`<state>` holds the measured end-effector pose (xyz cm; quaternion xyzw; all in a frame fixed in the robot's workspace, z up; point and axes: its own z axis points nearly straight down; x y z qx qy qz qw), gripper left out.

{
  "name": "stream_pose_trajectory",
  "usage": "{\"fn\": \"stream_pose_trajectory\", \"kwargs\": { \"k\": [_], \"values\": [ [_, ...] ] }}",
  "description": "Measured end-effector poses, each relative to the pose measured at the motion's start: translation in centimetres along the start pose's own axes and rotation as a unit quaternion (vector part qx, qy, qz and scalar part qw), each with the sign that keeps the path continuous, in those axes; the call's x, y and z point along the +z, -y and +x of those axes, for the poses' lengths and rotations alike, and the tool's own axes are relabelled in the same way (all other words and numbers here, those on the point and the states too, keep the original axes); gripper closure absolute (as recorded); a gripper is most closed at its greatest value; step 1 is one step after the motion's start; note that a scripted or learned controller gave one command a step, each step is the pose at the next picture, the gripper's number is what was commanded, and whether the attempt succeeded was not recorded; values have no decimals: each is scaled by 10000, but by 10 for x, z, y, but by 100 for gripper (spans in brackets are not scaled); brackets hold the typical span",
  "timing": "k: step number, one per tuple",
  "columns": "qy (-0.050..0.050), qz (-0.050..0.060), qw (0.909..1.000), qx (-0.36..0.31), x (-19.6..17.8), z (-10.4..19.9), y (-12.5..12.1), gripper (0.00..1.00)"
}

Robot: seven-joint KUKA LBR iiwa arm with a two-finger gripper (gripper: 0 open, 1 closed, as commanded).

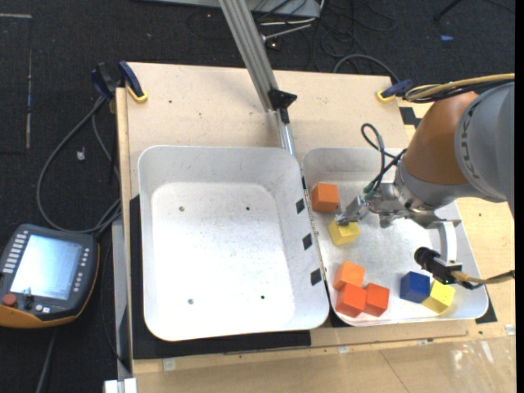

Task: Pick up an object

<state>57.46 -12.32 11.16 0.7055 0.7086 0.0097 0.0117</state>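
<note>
Grey KUKA arm with orange band (446, 150) reaches in from the right over the shallow white right bin (391, 250). The end effector (354, 213) hangs low just above and beside the small yellow plastic-looking cube (344, 233), close to touching. Can't tell how far open the end effector is, and nothing is visibly held in it. The yellow cube is the likely target. It sits flat on the right bin floor, left-centre, near the wall shared with the other bin. Judged light, rigid, not fragile, with smooth faces that could slip a bit. Best hold is across two opposite flat sides, centred and squared to the faces, since a corner grab would probably twist it out. The side toward the divider wall looks tight, so clearance there is a risk. Right bin contents: a small orange cube (325, 196) just up-left of the target, apart from it. A cluster of orange blocks (361, 291) lies packed together at the front, touching each other. A blue cube (415, 286) touches or nearly touches a second yellow block (440, 296) in the front right corner. The shallow white left bin (217, 244) shows just its bare floor with a few dark specks. Both bins sit side by side on the pale wooden table (205, 105).
</note>
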Motion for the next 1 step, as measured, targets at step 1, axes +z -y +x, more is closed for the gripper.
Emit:
{"fn": "stream_pose_trajectory", "kwargs": {
  "k": [1],
  "values": [
    [11,-7,10000,3,-1,-2,15,0]
  ]
}}
